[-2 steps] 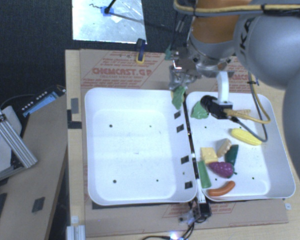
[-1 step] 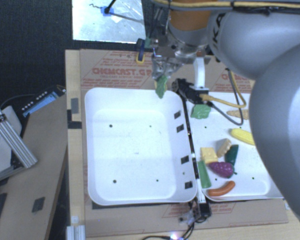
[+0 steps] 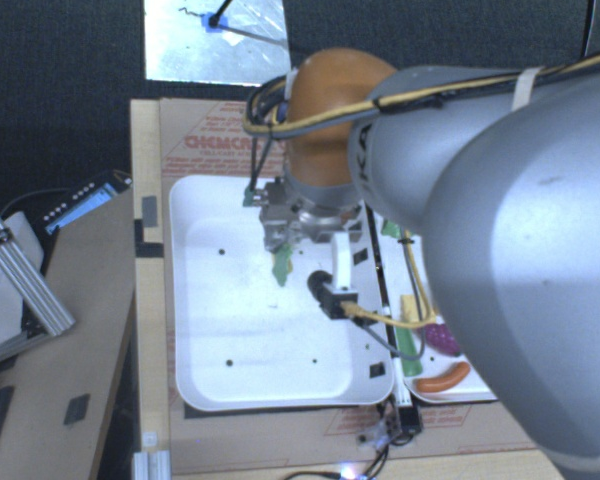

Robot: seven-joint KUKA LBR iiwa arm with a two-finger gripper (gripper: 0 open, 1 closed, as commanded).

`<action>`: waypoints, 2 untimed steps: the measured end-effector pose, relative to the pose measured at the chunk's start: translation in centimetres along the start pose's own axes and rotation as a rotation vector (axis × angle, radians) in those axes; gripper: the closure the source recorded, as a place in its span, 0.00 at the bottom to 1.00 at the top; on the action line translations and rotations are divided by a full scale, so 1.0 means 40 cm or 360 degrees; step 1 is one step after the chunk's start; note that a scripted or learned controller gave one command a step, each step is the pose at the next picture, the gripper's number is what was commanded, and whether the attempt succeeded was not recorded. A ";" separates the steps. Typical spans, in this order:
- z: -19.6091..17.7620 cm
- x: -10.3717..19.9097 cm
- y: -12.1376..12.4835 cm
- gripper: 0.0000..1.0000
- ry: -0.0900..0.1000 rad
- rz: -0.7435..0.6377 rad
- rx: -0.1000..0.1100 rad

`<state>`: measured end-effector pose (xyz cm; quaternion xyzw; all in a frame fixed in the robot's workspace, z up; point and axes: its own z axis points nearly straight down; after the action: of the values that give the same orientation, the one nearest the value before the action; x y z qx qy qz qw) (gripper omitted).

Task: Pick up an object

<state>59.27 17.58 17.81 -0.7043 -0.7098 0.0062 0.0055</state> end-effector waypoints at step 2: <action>0.220 0.136 0.087 1.00 0.0007 0.0006 -0.0038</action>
<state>62.54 23.03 8.96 -0.7056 -0.7086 -0.0038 -0.0015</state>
